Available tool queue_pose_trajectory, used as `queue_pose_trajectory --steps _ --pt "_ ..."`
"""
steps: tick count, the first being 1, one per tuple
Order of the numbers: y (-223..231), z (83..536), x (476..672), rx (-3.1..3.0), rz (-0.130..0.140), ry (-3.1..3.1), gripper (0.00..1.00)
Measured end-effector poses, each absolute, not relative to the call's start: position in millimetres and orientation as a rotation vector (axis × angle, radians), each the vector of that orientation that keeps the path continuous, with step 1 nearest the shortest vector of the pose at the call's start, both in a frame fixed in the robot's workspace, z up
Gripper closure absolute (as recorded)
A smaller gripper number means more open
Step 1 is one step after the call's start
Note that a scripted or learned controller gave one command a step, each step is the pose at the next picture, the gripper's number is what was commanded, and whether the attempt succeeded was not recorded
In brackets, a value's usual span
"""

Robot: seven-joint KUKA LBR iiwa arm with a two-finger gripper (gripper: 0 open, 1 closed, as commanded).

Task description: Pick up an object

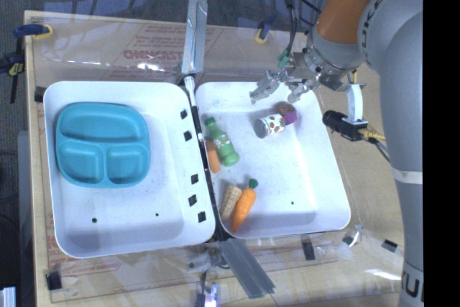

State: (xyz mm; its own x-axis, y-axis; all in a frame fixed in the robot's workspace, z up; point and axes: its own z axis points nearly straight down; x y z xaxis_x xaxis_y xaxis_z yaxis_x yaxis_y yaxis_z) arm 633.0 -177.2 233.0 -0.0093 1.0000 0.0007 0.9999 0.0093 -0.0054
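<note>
We see a thick grey arm [402, 83] at the right of the frame, its orange band [345, 3] at the upper right. Black cables loop beside the band, and a metallic two-finger gripper [277, 88] ends it.

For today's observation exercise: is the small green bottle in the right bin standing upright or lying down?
Lying down. The green bottle lies lengthwise on the right bin's floor near the divider, cap toward the far edge.

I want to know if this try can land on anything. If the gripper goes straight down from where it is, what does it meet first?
Probably bare floor at the back of the right bin. The gripper is open; the small can lies nearer the camera, though depth is hard to judge.
</note>
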Motion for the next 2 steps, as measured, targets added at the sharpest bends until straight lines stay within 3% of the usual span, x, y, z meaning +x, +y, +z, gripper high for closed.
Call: queue_pose_trajectory --steps 1,2 --pt "-209.5 137.9 639.7 -2.138 0.003 -2.299 0.00" --pt "-212.3 112.7 641.0 -2.129 -0.023 -2.361 0.00"
